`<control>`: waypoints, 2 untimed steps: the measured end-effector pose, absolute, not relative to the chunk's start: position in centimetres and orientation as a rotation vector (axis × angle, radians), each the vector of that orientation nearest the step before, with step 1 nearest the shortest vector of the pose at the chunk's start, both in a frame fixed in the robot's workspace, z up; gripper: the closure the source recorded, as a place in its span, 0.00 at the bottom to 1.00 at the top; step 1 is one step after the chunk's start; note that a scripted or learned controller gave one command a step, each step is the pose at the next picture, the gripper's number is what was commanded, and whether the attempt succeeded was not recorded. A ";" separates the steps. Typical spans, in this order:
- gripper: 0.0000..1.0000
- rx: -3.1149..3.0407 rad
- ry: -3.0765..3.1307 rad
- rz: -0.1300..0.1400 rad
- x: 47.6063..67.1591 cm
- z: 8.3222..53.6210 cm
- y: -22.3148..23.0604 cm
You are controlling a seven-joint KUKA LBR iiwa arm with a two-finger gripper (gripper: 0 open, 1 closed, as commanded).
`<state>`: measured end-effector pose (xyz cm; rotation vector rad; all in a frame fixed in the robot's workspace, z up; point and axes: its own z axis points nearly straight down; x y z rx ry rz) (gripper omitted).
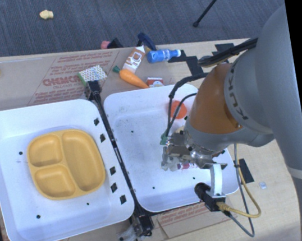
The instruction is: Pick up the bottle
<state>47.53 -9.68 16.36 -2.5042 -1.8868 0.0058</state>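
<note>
Grey arm w/ orange band puts its tool (175, 157) low in the right white plastic bin (138, 147), prob. for a grab. Can't tell tool state. Blue plastic bottle (162, 55) lies well apart on brown cardboard-covered desk (36, 78), beyond bin's far rim.

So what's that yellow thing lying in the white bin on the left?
It is a yellow plastic-looking divided tray with rounded corners, split by raised ridges into three compartments: two smaller ones on the left and one long one on the right. It lies flat, right way up, slightly turned, near the middle of the left shallow white bin, resting on the bin's floor. Nothing lies in its compartments, and the grey and orange robot arm is over the other bin.
</note>
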 end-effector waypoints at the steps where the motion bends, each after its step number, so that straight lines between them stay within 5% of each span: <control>1: 1.00 -2.638 -1.691 0.006 47.5 13.9 -11.0; 2: 1.00 -2.447 -1.958 0.004 47.5 11.9 -15.0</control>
